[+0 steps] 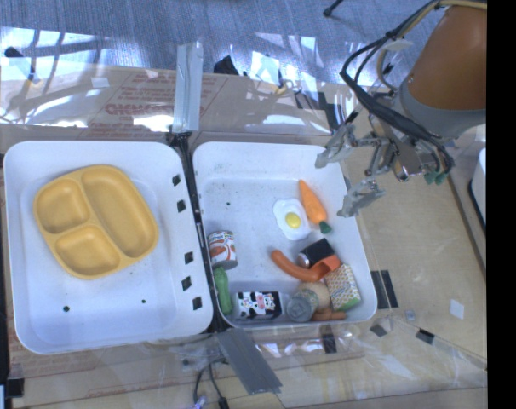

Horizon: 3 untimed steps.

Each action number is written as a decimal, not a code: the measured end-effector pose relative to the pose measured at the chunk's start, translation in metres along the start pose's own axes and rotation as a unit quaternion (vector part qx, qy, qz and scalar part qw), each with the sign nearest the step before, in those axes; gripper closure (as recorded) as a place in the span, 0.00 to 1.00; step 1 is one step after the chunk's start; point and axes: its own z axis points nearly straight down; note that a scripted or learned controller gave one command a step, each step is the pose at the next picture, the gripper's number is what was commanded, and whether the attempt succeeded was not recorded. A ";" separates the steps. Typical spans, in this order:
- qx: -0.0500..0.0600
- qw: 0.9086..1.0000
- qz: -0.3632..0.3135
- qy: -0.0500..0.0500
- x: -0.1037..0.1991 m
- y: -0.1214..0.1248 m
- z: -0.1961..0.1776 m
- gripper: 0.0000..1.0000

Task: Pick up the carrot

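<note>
I see my arm (445,62) as a rounded orange-and-grey body, black cables looping off it, ending in a silvery metal gripper (347,177).

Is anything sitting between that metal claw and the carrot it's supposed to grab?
Nothing visible does. The gripper hangs open over the right rim of the right bin, and the carrot lies just to its left on bare bin floor. The fried egg lies on the carrot's far side, out of the way.
</note>
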 end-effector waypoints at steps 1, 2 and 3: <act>-0.003 0.998 0.061 0.006 -0.038 -0.033 0.103 0.00; -0.002 0.993 0.117 0.004 -0.047 -0.036 0.183 0.00; -0.002 0.988 0.154 0.003 -0.056 -0.038 0.225 0.00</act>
